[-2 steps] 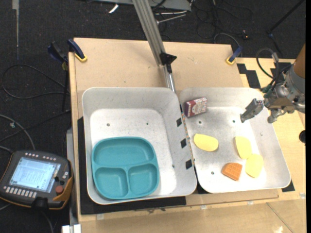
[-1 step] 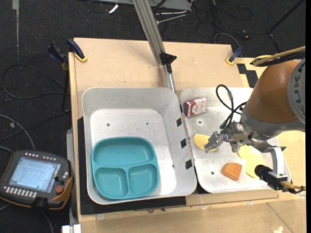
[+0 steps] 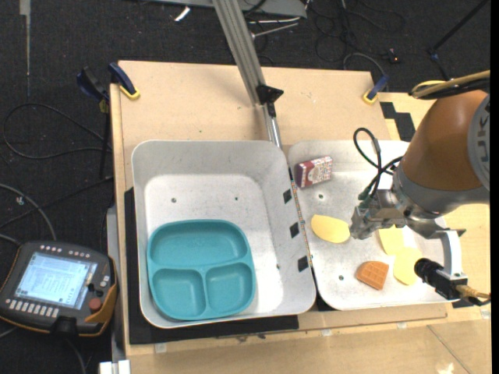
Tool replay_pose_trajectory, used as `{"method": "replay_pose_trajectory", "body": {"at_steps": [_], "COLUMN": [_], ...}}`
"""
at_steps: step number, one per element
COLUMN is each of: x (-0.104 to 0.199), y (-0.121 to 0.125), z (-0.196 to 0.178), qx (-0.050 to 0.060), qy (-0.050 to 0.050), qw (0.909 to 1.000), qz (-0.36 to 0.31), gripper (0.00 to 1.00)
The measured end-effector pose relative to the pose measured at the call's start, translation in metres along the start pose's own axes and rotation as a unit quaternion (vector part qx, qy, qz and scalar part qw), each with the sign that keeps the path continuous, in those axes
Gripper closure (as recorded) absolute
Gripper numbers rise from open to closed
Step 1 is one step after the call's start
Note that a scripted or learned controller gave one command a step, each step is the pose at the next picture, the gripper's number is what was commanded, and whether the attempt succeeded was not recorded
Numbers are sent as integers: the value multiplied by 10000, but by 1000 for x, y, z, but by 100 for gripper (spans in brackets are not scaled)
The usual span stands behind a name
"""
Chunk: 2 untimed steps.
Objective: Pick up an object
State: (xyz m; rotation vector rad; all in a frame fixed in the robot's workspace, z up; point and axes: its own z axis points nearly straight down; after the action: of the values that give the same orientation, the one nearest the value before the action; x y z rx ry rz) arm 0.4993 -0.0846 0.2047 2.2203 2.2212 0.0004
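In the right bin (image 3: 343,156) lie a small maroon-and-white carton (image 3: 313,171) at the back, a yellow oval piece (image 3: 330,229) near the middle, an orange waffle-like block (image 3: 373,274) at the front and pale yellow pieces (image 3: 399,253) to the right. My gripper (image 3: 361,226) hangs low over the right bin, just right of the yellow oval piece and close to touching it. The grey wrist and orange band (image 3: 444,146) cover the finger area from above.
The left bin (image 3: 195,170) holds a teal divided tray (image 3: 202,269) at its front. A metal pole (image 3: 245,49) slants across the back of the bench. A teach pendant (image 3: 54,284) lies on the floor at the left.
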Motion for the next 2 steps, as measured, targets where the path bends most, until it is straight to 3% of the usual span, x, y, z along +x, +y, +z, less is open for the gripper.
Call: {"method": "replay_pose_trajectory", "body": {"at_steps": [1,2], "x": [-76,-126], "y": [25,90], "z": [-108,-99], "qx": [-44,-17], "qy": [-27,-21], "qw": [10000,10000], "qz": [24,16], "gripper": [100,100]}}
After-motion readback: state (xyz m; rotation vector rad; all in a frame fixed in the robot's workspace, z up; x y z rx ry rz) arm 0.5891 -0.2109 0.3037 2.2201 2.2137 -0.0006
